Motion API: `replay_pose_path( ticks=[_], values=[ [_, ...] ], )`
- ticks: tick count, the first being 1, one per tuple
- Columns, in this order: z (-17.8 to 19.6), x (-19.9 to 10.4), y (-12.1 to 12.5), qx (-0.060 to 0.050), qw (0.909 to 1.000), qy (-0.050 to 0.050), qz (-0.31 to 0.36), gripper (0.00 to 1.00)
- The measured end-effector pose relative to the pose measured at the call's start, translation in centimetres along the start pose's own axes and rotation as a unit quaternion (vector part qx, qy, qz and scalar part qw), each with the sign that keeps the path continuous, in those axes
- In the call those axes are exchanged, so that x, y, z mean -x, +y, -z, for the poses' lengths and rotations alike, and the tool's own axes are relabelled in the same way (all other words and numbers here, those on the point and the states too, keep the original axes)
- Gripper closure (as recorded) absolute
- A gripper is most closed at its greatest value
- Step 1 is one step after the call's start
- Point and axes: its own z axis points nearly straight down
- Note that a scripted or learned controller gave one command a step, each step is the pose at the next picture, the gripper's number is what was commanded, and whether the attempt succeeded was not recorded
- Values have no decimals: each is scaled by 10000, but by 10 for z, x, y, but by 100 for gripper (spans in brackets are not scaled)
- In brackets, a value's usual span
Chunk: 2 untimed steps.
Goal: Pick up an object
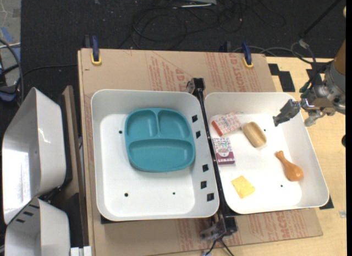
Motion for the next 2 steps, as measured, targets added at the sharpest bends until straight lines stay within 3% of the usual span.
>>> replay_pose_path(
  ticks=[2],
  values=[
    [-119,-4,-15,-31,10000,13,-16,0]
  ],
)
